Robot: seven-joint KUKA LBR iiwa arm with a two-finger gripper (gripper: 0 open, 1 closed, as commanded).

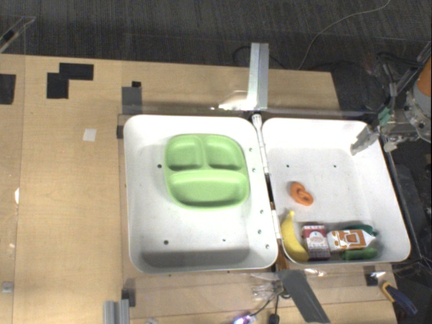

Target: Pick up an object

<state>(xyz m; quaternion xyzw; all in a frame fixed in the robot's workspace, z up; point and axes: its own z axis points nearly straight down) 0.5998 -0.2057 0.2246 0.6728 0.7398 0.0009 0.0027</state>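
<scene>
The right bin (337, 147) holds several objects. A small orange piece (301, 193) lies near its middle left. Along its front wall lie a yellow banana (290, 237), a dark red packet (314, 241), an orange and white carton (349, 237) and a green item (359, 253). My gripper (366, 141) hangs over the back right corner of this bin, far from all of them, with nothing seen in it. The arm's wrist (413, 110) enters at the right edge.
The left bin (142, 181) holds a green divided plate (206, 169). A metal post (259, 73) stands behind the ridge between the two bins. Cables lie on the dark floor at the right. Bare wooden bench lies to the left.
</scene>
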